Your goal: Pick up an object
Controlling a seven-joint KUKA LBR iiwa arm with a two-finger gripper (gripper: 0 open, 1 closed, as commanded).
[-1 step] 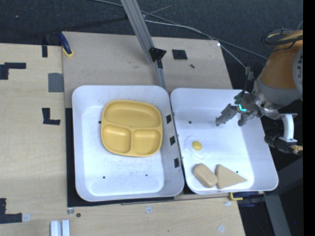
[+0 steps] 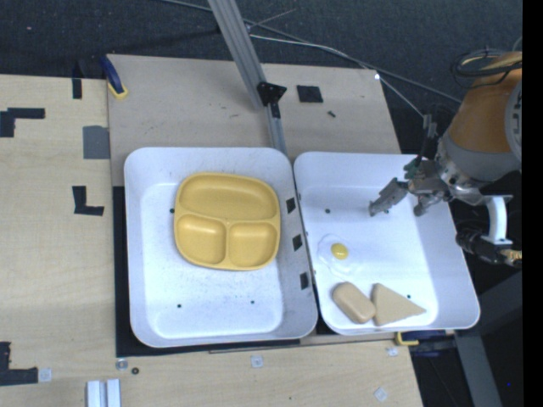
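Here the yellow ball (image 2: 339, 251) lies below-left of the pincer (image 2: 399, 198)

Two white bins (image 2: 144, 227) sit side by side on a wooden bench (image 2: 51, 270).

The arm (image 2: 488, 130) has a rounded grey casing with a broad orange band above the wrist. A dark cable loops over its top. Its gripper (image 2: 403, 195) is slim dark metal, with grey fingers (image 2: 383, 202) and a small green spot at the base.

A yellow tray (image 2: 227, 220) lies in the left bin (image 2: 144, 227); the hand (image 2: 402, 196), seemingly empty, hovers over the right bin (image 2: 441, 270).
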